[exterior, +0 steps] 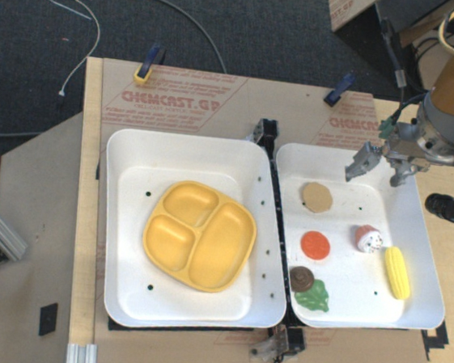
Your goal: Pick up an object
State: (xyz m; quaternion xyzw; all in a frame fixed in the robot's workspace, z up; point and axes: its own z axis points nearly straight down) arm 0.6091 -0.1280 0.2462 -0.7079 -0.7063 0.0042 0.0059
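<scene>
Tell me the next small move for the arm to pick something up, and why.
Probably lower the gripper toward the tan round cookie, shifting slightly left in the view. The jaws stand open and hold nothing, poised above the right bin's far edge, and the cookie is the nearest item, lying flat with clear space around it.

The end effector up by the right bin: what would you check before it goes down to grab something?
1. End effector open: ok, fingers spread, nothing between them.
2. Above the right bin: ok, over its far edge.
3. Nearest target, the tan round cookie, lies free: ok.
4. Corn cob clear of neighbours: ok.
5. Brown disc separate from green piece: not ok, touching.
6. Height above bin floor: cannot tell.
</scene>
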